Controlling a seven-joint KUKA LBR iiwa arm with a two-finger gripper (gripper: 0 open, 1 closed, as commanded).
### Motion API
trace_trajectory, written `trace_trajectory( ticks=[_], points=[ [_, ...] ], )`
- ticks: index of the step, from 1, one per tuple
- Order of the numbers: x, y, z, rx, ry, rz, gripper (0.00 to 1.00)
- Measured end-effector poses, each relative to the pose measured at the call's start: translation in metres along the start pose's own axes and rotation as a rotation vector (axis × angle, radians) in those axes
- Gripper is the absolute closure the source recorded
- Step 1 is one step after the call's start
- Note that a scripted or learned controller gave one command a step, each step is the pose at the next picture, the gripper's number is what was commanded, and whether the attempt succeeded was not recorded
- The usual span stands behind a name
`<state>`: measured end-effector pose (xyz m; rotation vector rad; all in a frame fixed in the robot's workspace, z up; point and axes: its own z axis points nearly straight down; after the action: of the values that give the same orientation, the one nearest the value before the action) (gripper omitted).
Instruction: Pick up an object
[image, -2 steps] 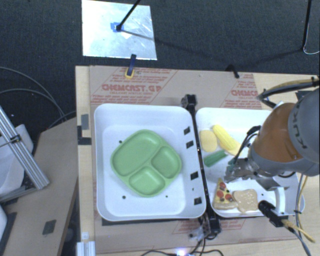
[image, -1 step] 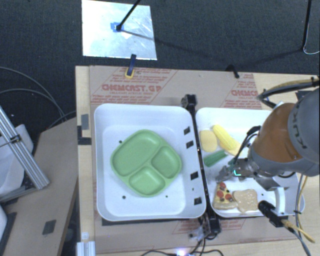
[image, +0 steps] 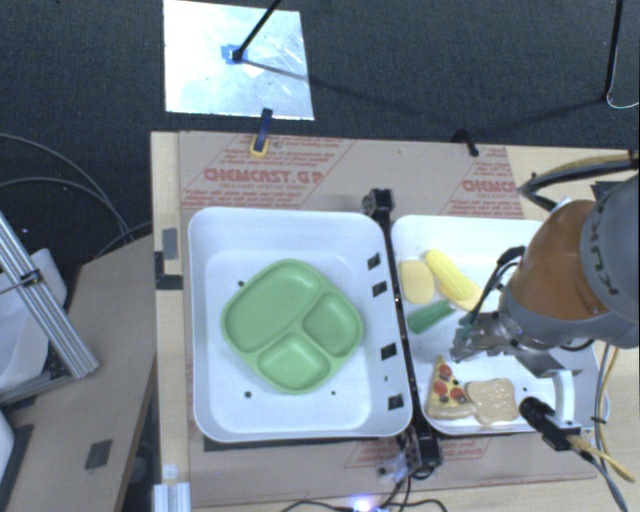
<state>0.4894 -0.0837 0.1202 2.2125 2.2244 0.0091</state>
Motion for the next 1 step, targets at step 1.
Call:
trace_trajectory(
  ticks=[1],
  points=[
    [0.0001,0.0011,-0.0102,-0.002,0.001,-0.002,1.0]
  ],
)
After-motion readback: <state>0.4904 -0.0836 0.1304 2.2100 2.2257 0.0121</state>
